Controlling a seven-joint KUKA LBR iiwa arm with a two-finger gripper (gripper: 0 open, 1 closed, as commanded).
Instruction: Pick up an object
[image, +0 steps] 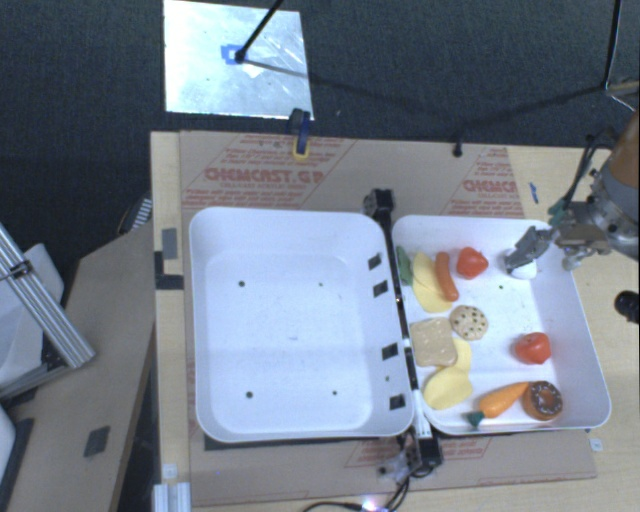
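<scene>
A pincer (524, 262), its grip state impossible to tell, is seen above the right bin (580, 330), where toy food is scattered, near a tomato (471, 263).

Grey arm (612, 205), orange band, metallic pincer (524, 255).

Both bins, left (290, 330) and right (575, 310), are white. The right bin holds two red tomatoes (472, 263) (533, 347), an orange carrot (503, 398), a dark brown doughnut (544, 399), a tan speckled cookie (468, 321) and pale yellow pieces (447, 387). The cardboard sheet (265, 170) is tan with red lettering.
</scene>
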